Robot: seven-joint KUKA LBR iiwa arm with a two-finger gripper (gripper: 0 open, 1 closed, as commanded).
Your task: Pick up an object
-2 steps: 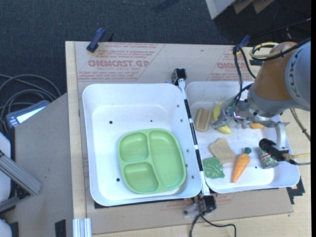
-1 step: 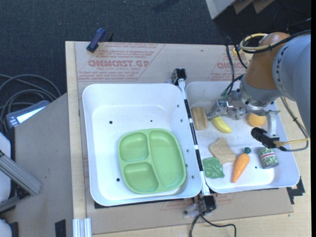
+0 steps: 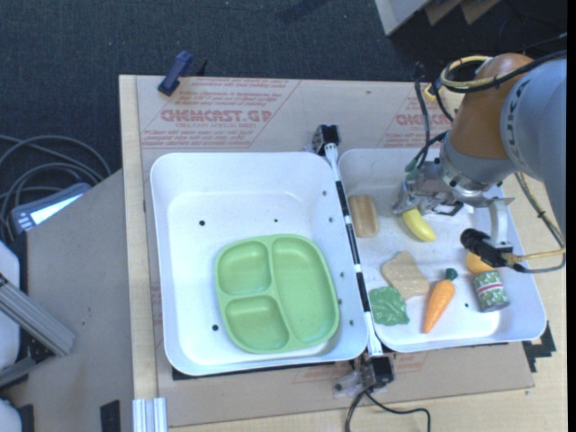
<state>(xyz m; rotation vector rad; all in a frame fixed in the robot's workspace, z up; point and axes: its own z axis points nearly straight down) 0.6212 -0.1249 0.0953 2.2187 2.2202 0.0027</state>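
You get one fixed camera, high above the bench (image 3: 270, 106), looking down at a slant. It frames both white bins: left bin (image 3: 180, 187), right bin (image 3: 522, 318). The arm (image 3: 504, 106) enters from the view's right.

A pale green three-compartment plastic tray (image 3: 275, 292) lies in the left white bin (image 3: 180, 196), toward five o'clock, while a small blue clip (image 3: 175, 73) rests at the desk's (image 3: 225, 111) eleven o'clock corner.
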